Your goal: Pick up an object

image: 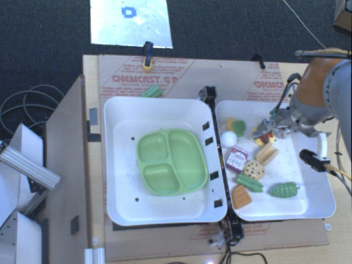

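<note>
The right bin (316, 202) holds several toy foods. My gripper (263, 130) hangs low over its back middle, right above a small red and yellow piece (267, 139). Whether it touches that piece I cannot tell. Just in front lies a tan bun (267, 155), then a speckled cookie (253, 170) and a pink box (237, 159). To the left sit a white ball (227, 139) and a green and yellow piece (236, 127). A green pod (250, 182), an orange slab (240, 197) and a bumpy green fruit (284, 190) lie at the front.
The left bin (118, 147) holds a green divided tray (171, 161). Black clips (208, 95) run along the seam between the bins. A yellow clamp (147, 56) and a green scrap (151, 91) sit behind the left bin. The arm (324, 89) covers the right bin's back right corner.
</note>
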